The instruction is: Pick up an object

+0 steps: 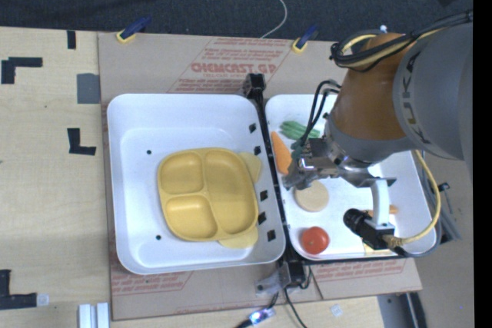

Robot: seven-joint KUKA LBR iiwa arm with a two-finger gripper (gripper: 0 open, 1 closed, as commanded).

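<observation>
Gripper (301, 174) low in right bin (407, 238), finger state impossible to tell, tan disc (313, 199) just below, orange carrot (281, 152) beside, red tomato (314, 240) farther below.

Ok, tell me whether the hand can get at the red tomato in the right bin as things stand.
Probably yes. The tomato lies uncovered near the right bin's front edge, apart from the beige disc, and the hand is close above that bin.
</observation>
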